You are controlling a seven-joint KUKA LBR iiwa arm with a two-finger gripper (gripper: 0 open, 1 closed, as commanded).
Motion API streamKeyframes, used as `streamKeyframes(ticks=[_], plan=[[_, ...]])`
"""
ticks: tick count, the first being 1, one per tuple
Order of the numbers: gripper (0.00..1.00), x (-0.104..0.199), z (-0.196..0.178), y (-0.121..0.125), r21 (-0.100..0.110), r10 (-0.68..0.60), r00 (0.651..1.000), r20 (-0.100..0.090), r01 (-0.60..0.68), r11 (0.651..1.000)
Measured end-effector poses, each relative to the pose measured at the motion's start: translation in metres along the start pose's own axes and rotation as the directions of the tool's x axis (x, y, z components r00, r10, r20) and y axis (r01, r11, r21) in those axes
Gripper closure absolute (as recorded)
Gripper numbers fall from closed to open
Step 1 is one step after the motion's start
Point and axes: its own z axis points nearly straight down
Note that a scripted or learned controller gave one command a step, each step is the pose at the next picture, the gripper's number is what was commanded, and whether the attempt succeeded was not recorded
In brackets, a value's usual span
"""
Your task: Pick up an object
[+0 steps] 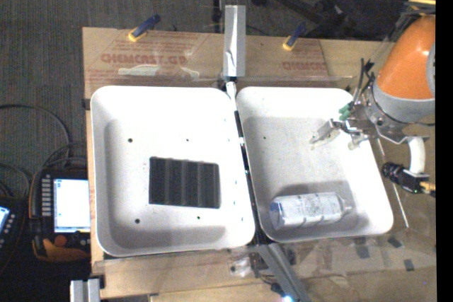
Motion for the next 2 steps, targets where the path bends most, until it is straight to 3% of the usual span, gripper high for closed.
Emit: streamKeyframes(ticks=[1, 2], plan=[[0.00, -0.031, -0.035, -0.070, 0.000, 0.026, 1.000, 0.001, -0.026, 1.000], [0.00, 0.016, 0.068, -0.070, 0.001, -0.069, 0.998, -0.001, 0.069, 0.998]])
